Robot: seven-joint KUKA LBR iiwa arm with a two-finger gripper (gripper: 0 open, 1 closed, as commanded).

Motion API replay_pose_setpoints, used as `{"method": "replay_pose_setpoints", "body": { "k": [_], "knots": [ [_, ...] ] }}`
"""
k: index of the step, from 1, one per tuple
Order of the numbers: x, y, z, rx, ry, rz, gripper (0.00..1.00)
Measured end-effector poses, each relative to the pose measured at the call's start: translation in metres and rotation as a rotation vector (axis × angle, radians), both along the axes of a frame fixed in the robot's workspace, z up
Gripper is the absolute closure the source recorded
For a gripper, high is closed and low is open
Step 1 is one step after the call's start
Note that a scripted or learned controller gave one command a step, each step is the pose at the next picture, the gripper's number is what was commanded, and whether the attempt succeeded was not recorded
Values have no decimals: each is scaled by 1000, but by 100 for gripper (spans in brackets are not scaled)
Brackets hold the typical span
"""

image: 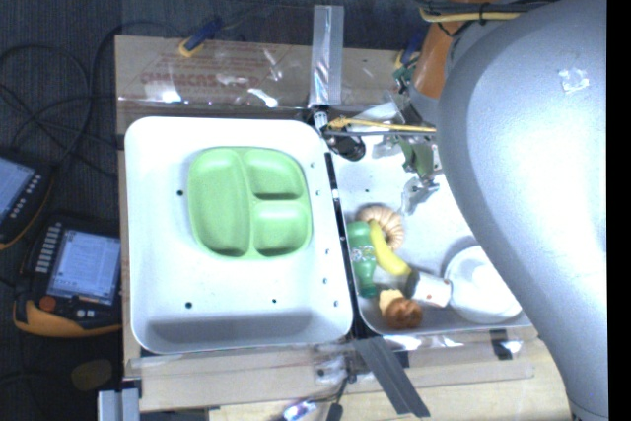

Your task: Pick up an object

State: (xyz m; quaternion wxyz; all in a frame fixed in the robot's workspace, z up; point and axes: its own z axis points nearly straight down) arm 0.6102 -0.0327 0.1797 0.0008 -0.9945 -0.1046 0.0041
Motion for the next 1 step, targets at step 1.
{"method": "replay_pose_setpoints", "body": {
  "k": [1],
  "knots": [
    [-50,28,0,-2,1,-4,0]
  ]
}}
